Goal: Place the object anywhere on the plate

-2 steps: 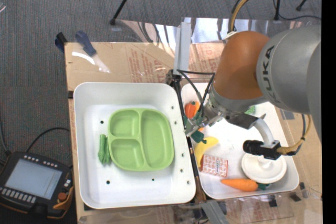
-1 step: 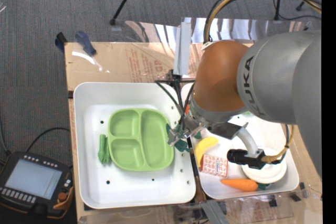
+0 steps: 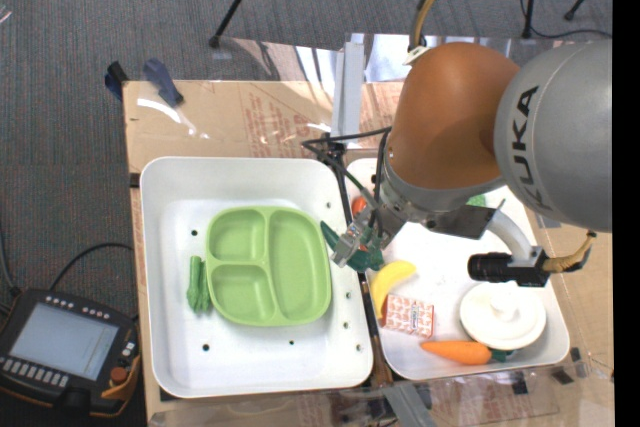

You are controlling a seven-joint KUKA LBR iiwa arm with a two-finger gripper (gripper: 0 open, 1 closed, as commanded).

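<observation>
We are looking down on the bench, and the big grey arm (image 3: 560, 135) fills the right of our view, its orange band (image 3: 455, 115) bulging over the right bin (image 3: 555, 340). On the grey casing we read the letters "KUKA", running down its side.

The gripper (image 3: 358, 245) hangs right over the seam where the two bins meet, just beside the right edge of the green plate (image 3: 270, 265). We can make out something dark green at its tip, but whether that is held or simply lying beneath we cannot tell, nor how wide the jaws stand.

The plate, with three compartments, sits in the left bin (image 3: 180, 205). A green bean pod (image 3: 197, 284) lies just beside the plate's left edge, on the bin floor.

In the right bin we see a yellow banana (image 3: 392, 278) near the gripper, a small red-and-white packet (image 3: 408, 316) whose print is too small for us to read, an orange carrot (image 3: 457, 351) at the front wall, and a round white lid (image 3: 502, 316).

At lower left sits the control pendant (image 3: 62, 350).
</observation>
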